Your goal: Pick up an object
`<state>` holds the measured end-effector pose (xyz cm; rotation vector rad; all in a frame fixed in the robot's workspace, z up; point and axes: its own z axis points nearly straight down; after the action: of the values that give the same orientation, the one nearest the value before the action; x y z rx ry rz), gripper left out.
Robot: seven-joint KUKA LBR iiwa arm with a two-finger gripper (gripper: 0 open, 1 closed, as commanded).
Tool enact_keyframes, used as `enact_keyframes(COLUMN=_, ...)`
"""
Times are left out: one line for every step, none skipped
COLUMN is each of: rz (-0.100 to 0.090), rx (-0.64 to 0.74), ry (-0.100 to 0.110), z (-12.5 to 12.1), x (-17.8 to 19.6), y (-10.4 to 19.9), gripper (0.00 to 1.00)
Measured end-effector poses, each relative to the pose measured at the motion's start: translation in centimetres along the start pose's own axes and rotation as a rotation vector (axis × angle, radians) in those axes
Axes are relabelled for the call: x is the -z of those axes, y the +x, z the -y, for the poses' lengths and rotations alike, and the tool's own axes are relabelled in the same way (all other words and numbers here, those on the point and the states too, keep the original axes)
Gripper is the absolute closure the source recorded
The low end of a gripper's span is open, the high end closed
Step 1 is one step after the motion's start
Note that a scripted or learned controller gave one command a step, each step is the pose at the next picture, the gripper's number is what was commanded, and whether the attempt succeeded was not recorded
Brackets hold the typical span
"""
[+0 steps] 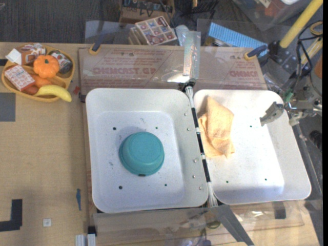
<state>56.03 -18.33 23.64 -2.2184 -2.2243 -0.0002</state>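
1. Wooden bench top [41, 152] runs under everything, with two shallow white bins sitting side by side on it, edges touching down the middle.
2. Nearest stuff: left bin [102, 111] holds a teal bowl [142, 153] flipped upside down, sitting a bit near of the bin's centre. Nothing is touching it.
3. Right bin [266, 173] has a yellow cloth [217, 127] crumpled up against its left wall, just beside the divider between the two bins (kind of folded over itself, far end pointing up toward the far-left corner).
4. Gripper [270, 114] is over the far right part of the right bin, well apart from the cloth and even further from the bowl. One grey finger pokes out to the left and there's nothing in it, but honestly I cannot tell how wide it's open from this angle.
5. Farther back on the left, a yellow dish [15, 83] of toy food sits on the bench, with a banana [55, 91] on its near rim and a little orange pumpkin [46, 65].
6. Beyond the bins there are clear plastic panels [133, 68] with red lettering, and past that some floor clutter, including a patterned box [152, 29].
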Motion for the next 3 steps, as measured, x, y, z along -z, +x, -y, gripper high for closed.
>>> enact_keyframes(rz=0.001, rx=0.101, ry=-0.001, z=-4.5, x=-13.6, y=3.1, gripper=0.0)
enact_keyframes(rz=0.0, rx=0.345, ry=0.0, z=-2.4, x=-11.6, y=2.4, gripper=0.0)
enact_keyframes(rz=0.002, rx=0.376, ry=-0.003, z=-10.2, x=-14.4, y=1.9, gripper=0.0)
